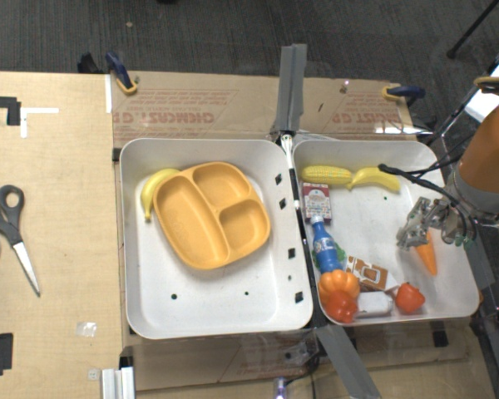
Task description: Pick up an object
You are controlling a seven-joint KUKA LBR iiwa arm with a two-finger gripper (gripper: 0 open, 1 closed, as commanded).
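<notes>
My gripper [417,226] hangs low over the right side of the right bin [374,214], reaching in from the right. An orange carrot [428,258] lies just below and to the right of it, close to the gripper or touching it; I cannot tell which. Farther back lie a corn cob [326,174] and a yellow banana [376,179]. A small red box [316,201] and a blue bottle [324,248] sit along the bin's left wall. At the front are an orange pepper [339,284], a red tomato [409,298] and a brown snack packet [368,273].
The left bin [208,306] holds an orange divided plate [212,214] with a banana [154,188] tucked under its left edge. Scissors [12,231] lie on the wooden bench at far left. Black cables [416,177] run across the right bin's back corner.
</notes>
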